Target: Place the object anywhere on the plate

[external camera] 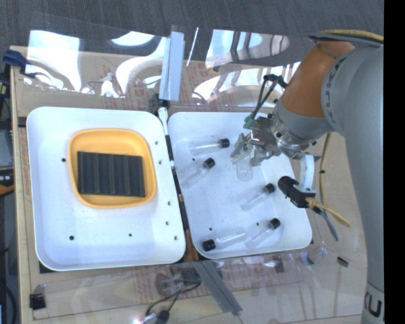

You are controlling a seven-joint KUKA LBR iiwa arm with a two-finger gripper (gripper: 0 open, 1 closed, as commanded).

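— Where is the plate?

— The yellow plate (111, 168) lies in the left bin (47, 235), toward that bin's far side, with a dark ribbed insert (112, 174) on its middle. Nothing else rests on it.

— And the things to be moved?

— Clear vials with black caps lie scattered in the right bin (293, 238). One vial (210, 142) lies near the far edge, another (200, 169) just below it toward the divider between the bins. A third (258, 194) lies about the middle of the bin's right half, and two more (224, 240) (264, 231) lie close to the near edge, well apart from the plate.

— The tool?

— The tool (244, 155) hangs over the far half of the right bin, the grey arm (351, 113) with its orange band (309, 79) reaching in from the worktop's right side. A clear vial (244, 169) stands upright at its tip — it looks to be between the fingers, though the glass is hard to make out against the white bin. How wide the fingers stand I cannot tell.
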